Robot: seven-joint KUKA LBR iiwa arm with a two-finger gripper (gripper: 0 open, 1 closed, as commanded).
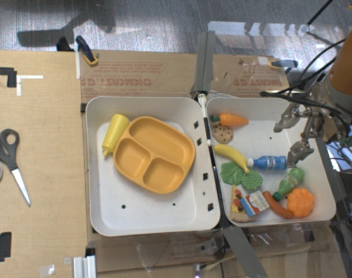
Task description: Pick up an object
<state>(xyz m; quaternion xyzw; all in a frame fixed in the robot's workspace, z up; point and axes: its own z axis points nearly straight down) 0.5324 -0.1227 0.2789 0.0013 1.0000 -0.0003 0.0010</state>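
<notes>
My gripper (pixel 290 136) hangs open over the right side of the right bin (pixel 263 126), with nothing between its fingers. Just below it lie a blue bottle (pixel 268 163) and a green bottle (pixel 289 181). The bin also holds a carrot (pixel 233 120), a cookie (pixel 223 134), a banana (pixel 230 155), green leafy pieces (pixel 241 176), a red sausage (pixel 277 206), an orange pumpkin (pixel 301 201) and a small printed packet (pixel 249 204).
The left bin (pixel 147 213) carries an orange divided plate (pixel 154 153) and a yellow bottle (pixel 114 133). Scissors (pixel 11 161) lie on the wooden bench at the far left. Cables run at the upper right, behind the arm.
</notes>
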